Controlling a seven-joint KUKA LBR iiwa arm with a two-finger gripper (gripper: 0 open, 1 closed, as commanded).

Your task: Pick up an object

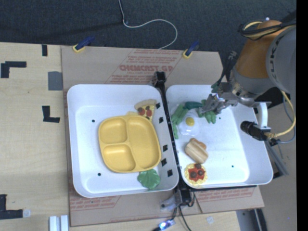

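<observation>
R bin: hotdog, pizza.

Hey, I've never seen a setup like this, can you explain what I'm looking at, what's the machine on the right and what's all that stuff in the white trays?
One camera looks down at a slant on a bench. The grey robot arm with an orange band reaches in from the right; its two-finger gripper is over the right shallow white bin, beside a green leafy toy vegetable. Whether it holds anything is unclear. That bin also has a green toy pea pod, a yellow toy piece, a tan toy bread roll and a small round toy pizza. The left white bin holds a yellow divided plate, a toy pizza slice and a green toy lettuce leaf.
</observation>
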